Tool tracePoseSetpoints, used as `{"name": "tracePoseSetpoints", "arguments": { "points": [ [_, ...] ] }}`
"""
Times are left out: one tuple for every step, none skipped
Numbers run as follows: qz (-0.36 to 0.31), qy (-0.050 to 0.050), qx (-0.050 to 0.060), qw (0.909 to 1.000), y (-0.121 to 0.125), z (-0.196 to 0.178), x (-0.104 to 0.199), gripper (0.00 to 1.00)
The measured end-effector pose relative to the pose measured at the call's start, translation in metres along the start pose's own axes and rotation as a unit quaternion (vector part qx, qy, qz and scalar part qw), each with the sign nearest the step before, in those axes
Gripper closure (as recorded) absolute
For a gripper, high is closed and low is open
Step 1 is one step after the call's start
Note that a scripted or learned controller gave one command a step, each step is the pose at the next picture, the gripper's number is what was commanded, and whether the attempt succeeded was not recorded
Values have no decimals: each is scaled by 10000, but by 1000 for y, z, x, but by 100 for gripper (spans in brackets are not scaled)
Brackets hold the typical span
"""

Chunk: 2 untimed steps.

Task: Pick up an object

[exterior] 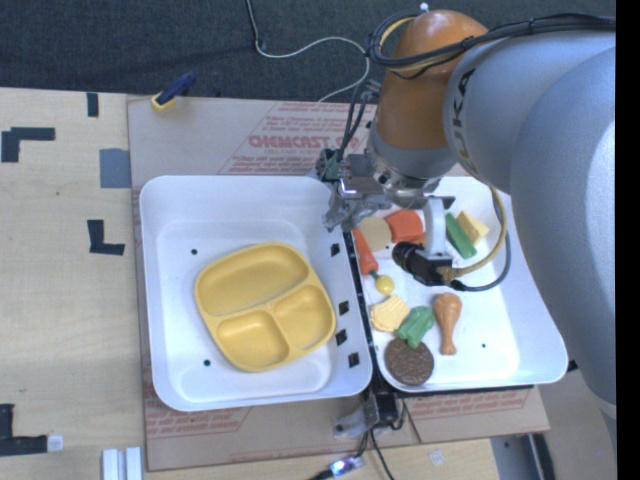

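My gripper [347, 208] hangs over the far left corner of the right bin [520, 353], close to the wall between the two bins. Just beneath and to its right lie a beige slice [373, 232], a red-orange piece [405, 224] and a narrow orange piece [366, 257]. Nearer the front of that bin are a small yellow ball [384, 285], a yellow crinkled piece [387, 314], a green piece [416, 323], a brown drumstick [448, 319] and a dark brown round disc [409, 361]. No object shows between the gripper's parts.
A yellow divided plate [263, 304] lies in the left bin [165, 268]. A green and yellow block [466, 232] sits at the right bin's far side, partly under the arm. The big grey arm covers the bin's far right.
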<state>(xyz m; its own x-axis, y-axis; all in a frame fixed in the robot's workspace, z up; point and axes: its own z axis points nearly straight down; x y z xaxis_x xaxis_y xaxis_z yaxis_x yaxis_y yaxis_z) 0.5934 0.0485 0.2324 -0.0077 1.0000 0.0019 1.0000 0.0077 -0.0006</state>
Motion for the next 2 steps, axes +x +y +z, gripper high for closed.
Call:
{"name": "tracePoseSetpoints", "arguments": {
  "points": [
    [26,-13,6,10000,6,6,8,100],
    [37,-17,17,10000,-4,19,8,100]
  ]
}}
